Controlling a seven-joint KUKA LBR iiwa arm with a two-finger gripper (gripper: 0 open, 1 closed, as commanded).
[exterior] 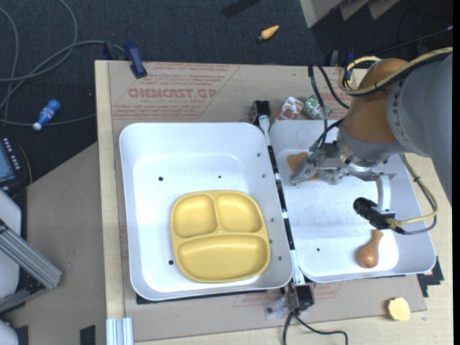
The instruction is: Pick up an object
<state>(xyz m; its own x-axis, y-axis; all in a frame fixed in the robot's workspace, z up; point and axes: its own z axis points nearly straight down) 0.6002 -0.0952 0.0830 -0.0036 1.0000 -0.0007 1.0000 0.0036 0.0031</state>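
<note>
Toward the far-left corner of the right bin (410, 264), a small brown object (296, 162) is lying on the white floor, just beside the divider between the bins; its exact kind is too small to tell.

- Gripper (314, 169): hanging low over that same corner, its metal tip right next to the small brown object. Whether it is spread or pressed together cannot be told from this slant, and nothing is showing as pinched in it.
- Arm (424, 106): reaching in from the right, its grey body and orange band covering the far-right part of the bin.
- Tan pear-shaped object (370, 250): lying near the bin's near edge, well apart from the gripper.
- Left bin (144, 149): carrying a yellow divided plate (219, 236) in its near half.
- Bench surround: a blue clamp (134, 60) is sitting at the far-left corner of the board, and a yellow lump (397, 308) at the near right.

Step in hand, by judgement: the approach to the small brown object is under way, with no pick-up secured. The next move is calling for the tip to be centred over that piece, lowered around it, closed, and lifted clear without scraping the divider.
</note>
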